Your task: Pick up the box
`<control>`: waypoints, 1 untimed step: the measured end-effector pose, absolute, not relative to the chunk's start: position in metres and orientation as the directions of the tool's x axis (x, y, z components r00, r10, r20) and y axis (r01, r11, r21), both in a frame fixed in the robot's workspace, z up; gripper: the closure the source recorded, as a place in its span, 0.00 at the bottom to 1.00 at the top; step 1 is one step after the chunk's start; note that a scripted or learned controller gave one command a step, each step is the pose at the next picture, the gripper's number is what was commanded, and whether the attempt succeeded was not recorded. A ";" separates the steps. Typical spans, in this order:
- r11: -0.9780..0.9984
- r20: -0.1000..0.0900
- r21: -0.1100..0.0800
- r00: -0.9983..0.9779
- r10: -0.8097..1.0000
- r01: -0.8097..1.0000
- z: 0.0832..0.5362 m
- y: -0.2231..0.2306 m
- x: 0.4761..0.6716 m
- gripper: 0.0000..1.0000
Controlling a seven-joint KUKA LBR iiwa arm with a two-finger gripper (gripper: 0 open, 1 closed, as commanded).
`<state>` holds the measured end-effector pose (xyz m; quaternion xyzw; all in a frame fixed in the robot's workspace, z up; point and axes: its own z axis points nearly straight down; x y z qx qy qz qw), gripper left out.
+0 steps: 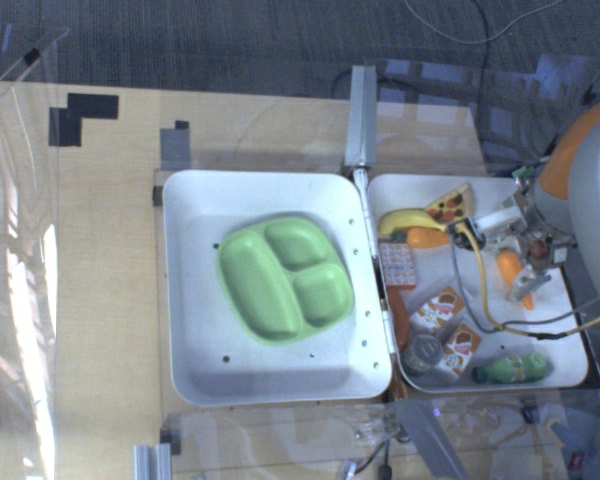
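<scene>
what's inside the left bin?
Just a green divided tray lying flat in the left bin, all three compartments bare. Whatever sits under the tray is covered.

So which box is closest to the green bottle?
The small box with the orange-brown edge, lying just left of the green bottle. The other box sits further up and left of it.

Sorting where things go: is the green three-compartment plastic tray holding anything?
Empty. The green three-compartment plastic tray in the left white bin shows bare green in all compartments.
</scene>
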<state>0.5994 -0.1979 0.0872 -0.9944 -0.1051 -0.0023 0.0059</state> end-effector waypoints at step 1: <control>-0.976 0.004 0.000 0.976 0.219 0.219 0.087 -0.181 0.662 0.00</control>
